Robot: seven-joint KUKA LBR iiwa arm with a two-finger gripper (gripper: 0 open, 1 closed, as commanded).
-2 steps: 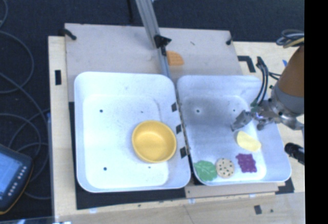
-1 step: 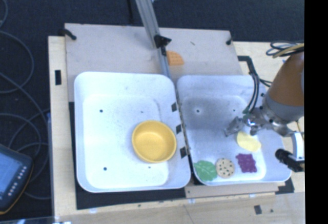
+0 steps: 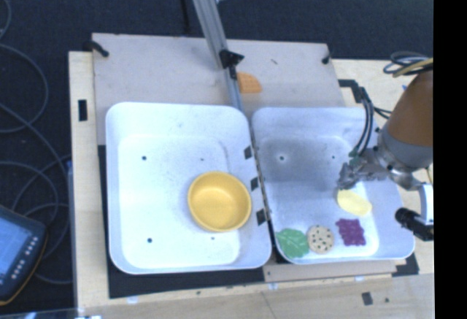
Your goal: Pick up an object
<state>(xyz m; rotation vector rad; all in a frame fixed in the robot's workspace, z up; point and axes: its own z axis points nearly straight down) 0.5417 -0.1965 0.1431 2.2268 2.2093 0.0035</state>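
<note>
In the right bin [image 3: 306, 135] lie a pale yellow lemon-like piece [image 3: 354, 202], a purple grape cluster [image 3: 352, 231], a round cookie [image 3: 319, 239] and a green leafy piece [image 3: 292, 241], all near the front edge. A yellow bowl [image 3: 218, 201] sits in the left bin [image 3: 146, 164]. My gripper [image 3: 348, 180] hangs low over the right bin, just above and touching the upper left of the pale yellow piece. The arm's orange band [image 3: 412, 117] rises at the right.
A slanted metal pole [image 3: 208, 18] stands behind the bins, with a small orange object [image 3: 248, 83] at its foot on the bench. Cables lie on the dark floor at left, and a tablet [image 3: 14, 252] sits at the lower left.
</note>
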